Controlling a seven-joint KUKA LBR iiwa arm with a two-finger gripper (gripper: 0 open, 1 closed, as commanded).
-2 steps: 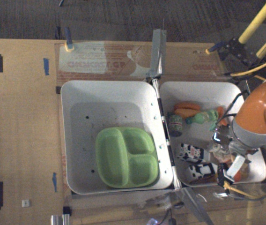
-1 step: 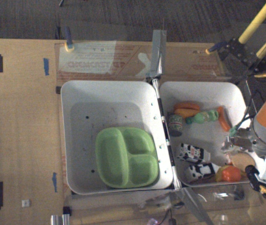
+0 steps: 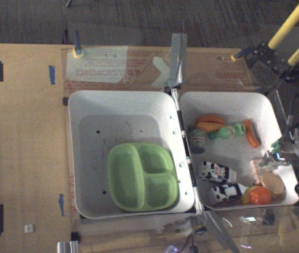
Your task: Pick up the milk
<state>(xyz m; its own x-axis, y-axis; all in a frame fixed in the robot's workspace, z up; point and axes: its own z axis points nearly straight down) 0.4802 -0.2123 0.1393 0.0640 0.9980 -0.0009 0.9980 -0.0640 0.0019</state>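
Observation:
Two cow-patterned black-and-white cartons lie in the right bin [image 3: 265, 107], near its front. One milk carton [image 3: 217, 171] lies flat near the bin's left wall. The other carton [image 3: 227, 192] rests against the front wall. My gripper [image 3: 275, 156] hangs over the bin's right side, coming in from the right edge of the view. It is to the right of both cartons and apart from them, above a tan round item [image 3: 272, 183].
The right bin also holds orange carrots [image 3: 210, 122], a green bottle [image 3: 228, 132], a dark can [image 3: 196, 139], a small orange piece [image 3: 251, 134] and a red fruit [image 3: 260, 195]. A green divided plate [image 3: 141, 176] lies in the left bin [image 3: 86, 141].

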